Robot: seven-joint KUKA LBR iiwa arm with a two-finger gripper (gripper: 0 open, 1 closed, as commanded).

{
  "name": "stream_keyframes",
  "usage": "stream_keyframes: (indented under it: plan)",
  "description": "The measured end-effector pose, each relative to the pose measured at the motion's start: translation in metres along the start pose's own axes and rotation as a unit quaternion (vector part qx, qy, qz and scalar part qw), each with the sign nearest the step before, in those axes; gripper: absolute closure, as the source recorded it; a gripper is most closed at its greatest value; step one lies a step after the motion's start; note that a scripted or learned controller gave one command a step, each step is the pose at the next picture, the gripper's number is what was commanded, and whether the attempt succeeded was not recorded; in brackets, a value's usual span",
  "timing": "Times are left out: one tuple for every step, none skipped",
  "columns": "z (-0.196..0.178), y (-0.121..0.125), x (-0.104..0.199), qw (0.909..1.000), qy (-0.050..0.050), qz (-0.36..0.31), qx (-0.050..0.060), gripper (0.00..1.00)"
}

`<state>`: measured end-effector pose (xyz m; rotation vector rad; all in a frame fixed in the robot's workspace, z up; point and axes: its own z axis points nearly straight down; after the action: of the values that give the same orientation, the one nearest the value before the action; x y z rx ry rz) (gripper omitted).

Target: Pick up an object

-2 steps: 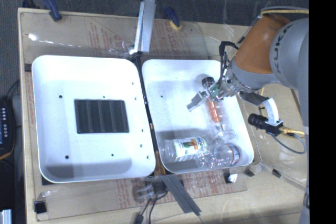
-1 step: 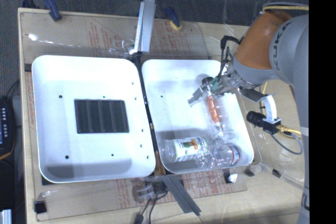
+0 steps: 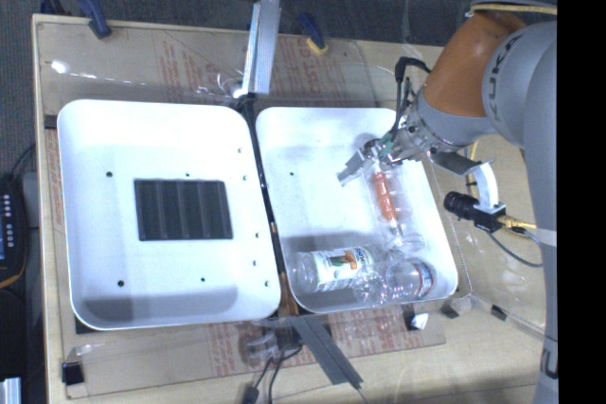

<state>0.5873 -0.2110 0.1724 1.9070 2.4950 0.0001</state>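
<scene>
Seen from above at a slant, the tabletop (image 3: 142, 47) carries two shallow white bins side by side, and the right bin (image 3: 312, 132) serves here as the landmark. The grey arm (image 3: 516, 61), with its orange band (image 3: 464, 76) above the wrist, reaches in over that bin's far right corner, and the gripper (image 3: 371, 154) hangs low inside the bin, near its right wall and in its farther half. Whether the jaws are wide or narrow cannot be told, since the metal parts blur together against the white floor. Just below the gripper, running toward the bin's near side along the right wall, lies a clear plastic tube (image 3: 388, 199) with an orange band inside it; its upper end sits right at the gripper, but nothing shows it pinched between the jaws. Along the bin's near wall lies a clear bottle (image 3: 331, 268) on its side, wearing a green and white label, and touching its right end in the near right corner rests a crumpled clear bottle (image 3: 407, 279). To the left of the right bin, sharing its long edge, sits the left bin (image 3: 95, 137), with a dark ribbed rectangular block (image 3: 183, 209) lying flat in its middle.
</scene>
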Motion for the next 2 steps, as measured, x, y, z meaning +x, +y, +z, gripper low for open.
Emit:
stream_keyframes:
  plan:
    - [0.040, 0.017, -0.004, 0.9979, 0.000, 0.065, 0.001, 0.00]
    - [-0.046, 0.032, -0.008, 0.9901, 0.000, 0.140, 0.001, 0.00]
